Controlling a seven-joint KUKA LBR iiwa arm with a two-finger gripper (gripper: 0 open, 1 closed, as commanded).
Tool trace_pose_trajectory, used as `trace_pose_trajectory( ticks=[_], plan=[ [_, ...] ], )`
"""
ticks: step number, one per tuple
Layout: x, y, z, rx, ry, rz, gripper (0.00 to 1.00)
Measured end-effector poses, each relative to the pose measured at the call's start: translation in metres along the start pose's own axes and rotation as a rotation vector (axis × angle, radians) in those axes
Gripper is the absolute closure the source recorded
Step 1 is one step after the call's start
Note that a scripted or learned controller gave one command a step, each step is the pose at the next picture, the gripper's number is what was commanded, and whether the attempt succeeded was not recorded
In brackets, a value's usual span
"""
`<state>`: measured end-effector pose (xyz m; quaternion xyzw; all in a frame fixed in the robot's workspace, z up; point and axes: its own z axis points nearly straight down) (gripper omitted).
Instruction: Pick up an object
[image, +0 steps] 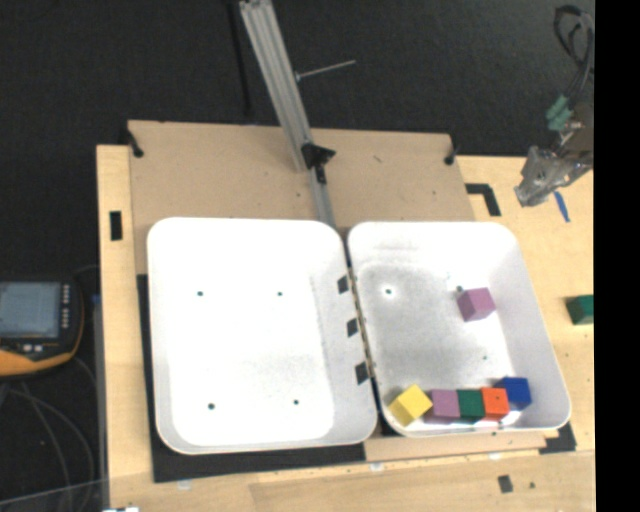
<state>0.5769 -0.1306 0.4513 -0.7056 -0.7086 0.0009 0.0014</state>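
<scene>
Yellow block (410, 405) beside purple block (444, 405)

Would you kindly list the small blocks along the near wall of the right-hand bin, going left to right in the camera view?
Yellow cube block → purple cube block → green cube block → orange cube block → blue cube block.

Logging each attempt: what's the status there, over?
Tool up at right, outside the bins, nothing between its fingers seen. Purple block alone in right bin. Yellow block in near row. Nothing over them.
</scene>
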Motion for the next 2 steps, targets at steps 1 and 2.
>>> trace_pose_trajectory(
  ticks=[1, 2],
  plan=[
    [0.092, -0.02, -0.027, -0.011, 0.0, -0.005, 1.0],
    [0.172, -0.051, 0.0, -0.004, 0.001, -0.006, 1.0]
  ],
)
